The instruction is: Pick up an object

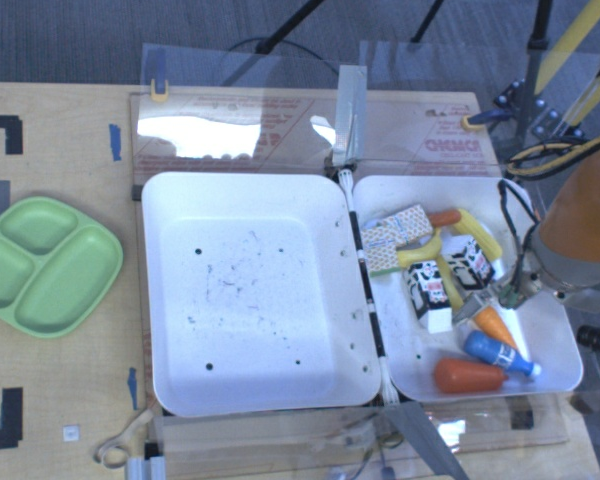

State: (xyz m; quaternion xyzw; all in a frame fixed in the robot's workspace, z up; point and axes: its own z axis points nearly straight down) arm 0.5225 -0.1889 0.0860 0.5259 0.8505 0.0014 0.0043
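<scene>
Robotics lab. Indicated by: wooden desk [60, 118] with black markers [2, 133] and blue tape [114, 141]; two white bins [250, 193] behind clear shields [230, 108]; tripod legs [310, 8] on grey carpet [80, 18]; loose cables [525, 158].

The right bin [565, 373] is the landmark: the gripper [477, 306] hangs low inside it, among a yellow banana [423, 258], a black-and-white carton [429, 290], a blue bottle [498, 353] and a red-orange piece [469, 374] near its front wall. The left bin [245, 288] adjoins it; a green divided plate [46, 265] lies well beyond.
</scene>
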